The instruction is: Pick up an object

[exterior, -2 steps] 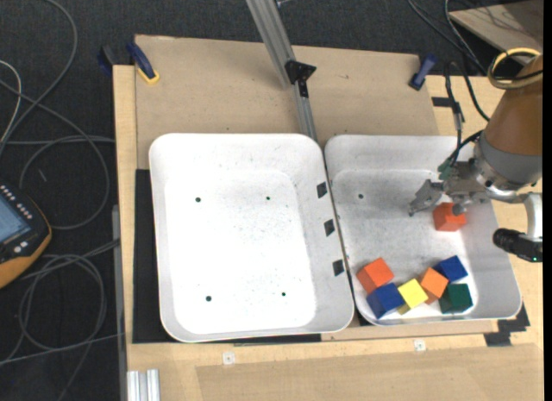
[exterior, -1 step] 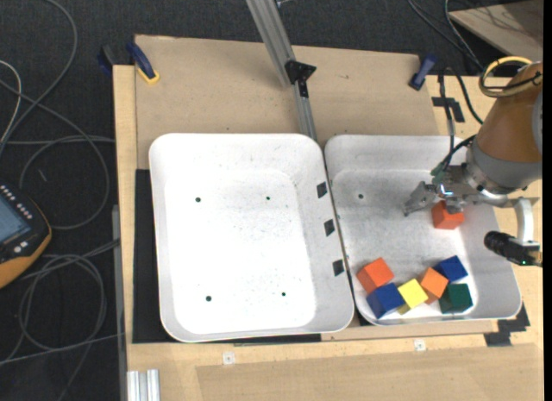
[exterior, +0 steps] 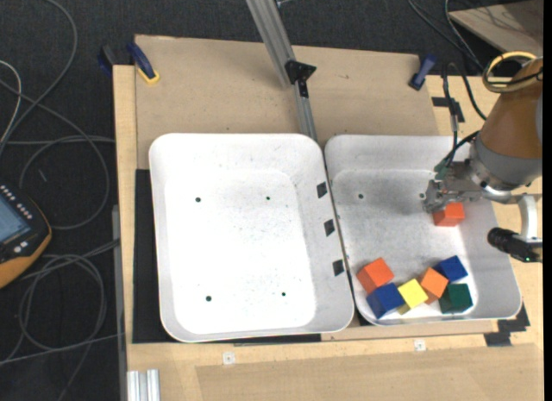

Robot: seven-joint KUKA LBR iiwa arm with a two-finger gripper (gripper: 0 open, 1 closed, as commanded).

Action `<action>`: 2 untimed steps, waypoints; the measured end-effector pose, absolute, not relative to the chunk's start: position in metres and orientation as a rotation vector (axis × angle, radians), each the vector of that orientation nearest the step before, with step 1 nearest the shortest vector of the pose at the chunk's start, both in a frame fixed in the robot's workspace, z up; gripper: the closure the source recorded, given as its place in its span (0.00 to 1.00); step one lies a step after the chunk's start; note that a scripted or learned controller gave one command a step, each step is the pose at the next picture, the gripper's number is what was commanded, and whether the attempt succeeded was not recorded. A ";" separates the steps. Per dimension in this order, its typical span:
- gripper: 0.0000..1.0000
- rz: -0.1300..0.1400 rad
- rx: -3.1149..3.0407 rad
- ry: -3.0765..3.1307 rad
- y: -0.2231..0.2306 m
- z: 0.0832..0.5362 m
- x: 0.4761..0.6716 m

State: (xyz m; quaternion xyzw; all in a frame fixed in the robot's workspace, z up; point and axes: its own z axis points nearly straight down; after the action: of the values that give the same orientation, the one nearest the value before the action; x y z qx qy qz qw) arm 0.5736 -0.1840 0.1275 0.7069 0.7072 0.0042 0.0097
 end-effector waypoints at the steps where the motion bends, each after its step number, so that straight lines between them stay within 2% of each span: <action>1: 1.00 0.006 2.215 2.217 -0.186 0.191 0.571; 2: 1.00 0.006 2.214 2.218 -0.187 0.244 0.572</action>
State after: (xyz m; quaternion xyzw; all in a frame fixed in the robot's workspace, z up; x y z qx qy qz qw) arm 0.5724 -0.1867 0.2440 0.7065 0.7077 0.0020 0.0038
